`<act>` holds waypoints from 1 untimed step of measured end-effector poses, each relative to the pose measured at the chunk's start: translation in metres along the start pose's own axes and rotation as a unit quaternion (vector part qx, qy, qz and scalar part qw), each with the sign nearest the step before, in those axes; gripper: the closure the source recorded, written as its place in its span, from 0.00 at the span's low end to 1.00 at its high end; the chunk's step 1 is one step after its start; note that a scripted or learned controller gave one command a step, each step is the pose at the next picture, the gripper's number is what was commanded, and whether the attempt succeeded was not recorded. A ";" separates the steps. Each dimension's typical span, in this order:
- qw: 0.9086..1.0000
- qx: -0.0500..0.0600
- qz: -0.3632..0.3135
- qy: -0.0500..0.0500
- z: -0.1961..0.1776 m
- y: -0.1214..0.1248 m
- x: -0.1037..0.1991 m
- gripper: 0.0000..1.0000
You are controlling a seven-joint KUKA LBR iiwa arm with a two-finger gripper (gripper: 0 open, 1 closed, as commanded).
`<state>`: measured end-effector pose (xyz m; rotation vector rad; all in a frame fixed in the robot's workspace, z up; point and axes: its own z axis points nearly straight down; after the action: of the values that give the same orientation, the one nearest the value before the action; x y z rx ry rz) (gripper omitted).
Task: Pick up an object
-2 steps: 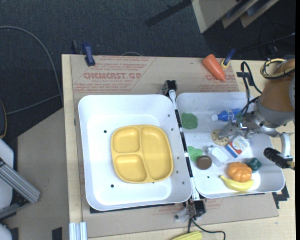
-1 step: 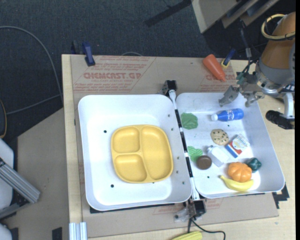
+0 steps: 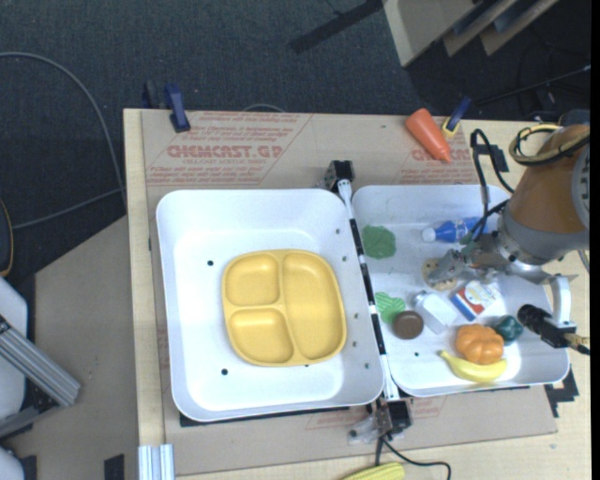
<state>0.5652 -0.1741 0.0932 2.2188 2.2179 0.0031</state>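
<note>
Dark grey carpet floor [image 3: 75, 56] all round the counter [image 3: 253, 145]. Counter top pale brown board with red print. Thin grey cable [image 3: 94, 103] looping over carpet left of counter. Beige furniture [image 3: 469, 23] on floor beyond counter's far right corner. Aluminium rail [image 3: 33, 361] at a slant, left of counter's near edge. Even overhead light, soft shadows.

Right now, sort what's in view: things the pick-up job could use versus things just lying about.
For the job: gripper; in the right bin, banana, orange pumpkin, brown puck, blue bottle, green lump.

Lying about: yellow divided plate in the left bin; orange cone on the bench.
</note>
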 end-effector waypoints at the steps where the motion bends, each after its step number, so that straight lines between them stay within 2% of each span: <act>1: 1.000 0.001 -0.001 0.001 0.009 0.038 0.059 0.00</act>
<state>0.6037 -0.1146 0.0847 2.2188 2.2220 0.0030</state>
